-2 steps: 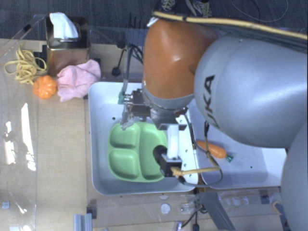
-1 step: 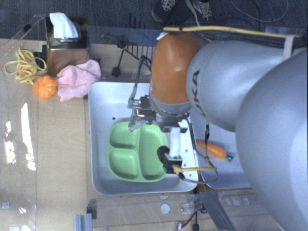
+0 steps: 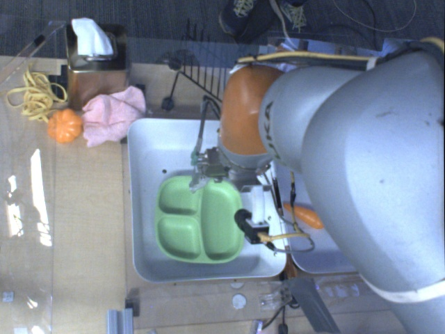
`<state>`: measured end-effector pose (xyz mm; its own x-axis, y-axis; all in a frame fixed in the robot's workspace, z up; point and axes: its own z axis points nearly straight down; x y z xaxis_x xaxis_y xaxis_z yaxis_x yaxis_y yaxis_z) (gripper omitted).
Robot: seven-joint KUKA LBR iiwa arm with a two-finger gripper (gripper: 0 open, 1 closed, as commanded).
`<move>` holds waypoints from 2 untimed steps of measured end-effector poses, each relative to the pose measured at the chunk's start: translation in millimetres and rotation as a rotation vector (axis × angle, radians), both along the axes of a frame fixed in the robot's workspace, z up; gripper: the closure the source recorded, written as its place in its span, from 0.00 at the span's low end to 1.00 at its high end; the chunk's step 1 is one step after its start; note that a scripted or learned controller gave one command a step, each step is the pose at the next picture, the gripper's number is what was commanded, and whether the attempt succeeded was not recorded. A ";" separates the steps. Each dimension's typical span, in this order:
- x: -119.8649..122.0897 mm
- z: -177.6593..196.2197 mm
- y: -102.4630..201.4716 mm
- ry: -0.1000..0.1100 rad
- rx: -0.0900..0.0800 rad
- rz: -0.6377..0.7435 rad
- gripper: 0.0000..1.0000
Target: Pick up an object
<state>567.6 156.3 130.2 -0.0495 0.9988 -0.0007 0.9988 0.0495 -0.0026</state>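
One fixed overhead camera, slanted down on the bins (image 3: pixel 142 186), close behind the arm (image 3: pixel 361 165).

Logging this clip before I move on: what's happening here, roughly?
The grey KUKA arm reaches in from the right and hangs low over the left white bin, its wrist above the upper right edge of a green divided plate lying flat in that bin. The gripper sits right at the plate's rim, but whether it has a hold on anything cannot be made out. An orange object lies in the right bin, beside the arm.
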 end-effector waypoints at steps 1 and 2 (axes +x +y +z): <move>-20.5 -36.5 59.6 -0.012 0.004 -0.014 0.00; -27.8 83.4 58.5 -0.002 0.000 -0.116 0.00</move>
